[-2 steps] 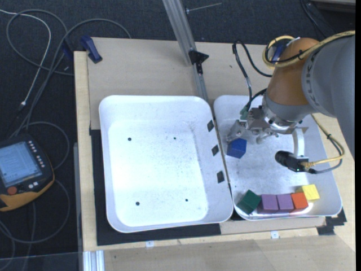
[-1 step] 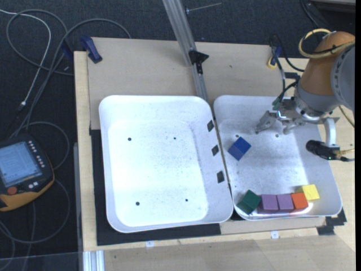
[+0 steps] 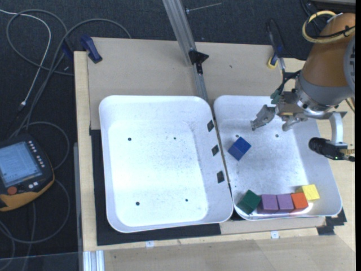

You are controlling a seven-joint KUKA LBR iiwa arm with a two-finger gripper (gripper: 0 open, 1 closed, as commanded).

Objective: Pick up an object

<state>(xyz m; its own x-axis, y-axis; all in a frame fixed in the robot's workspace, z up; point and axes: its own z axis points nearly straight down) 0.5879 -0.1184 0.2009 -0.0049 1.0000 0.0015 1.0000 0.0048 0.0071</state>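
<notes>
Two shallow white bins sat side by side on the bench, the left bin (image 3: 113,117) holding no objects and the right bin (image 3: 321,174) holding six blocks. The gripper (image 3: 276,121) hung over the upper part of the right bin with its fingers spread apart and nothing between them, just above and to the right of a blue block (image 3: 240,148). A green block (image 3: 249,200), a purple block (image 3: 270,202), a second purple block (image 3: 285,201), an orange block (image 3: 299,200) and a yellow block (image 3: 311,192) lay in a touching row along the near wall of the right bin.
</notes>
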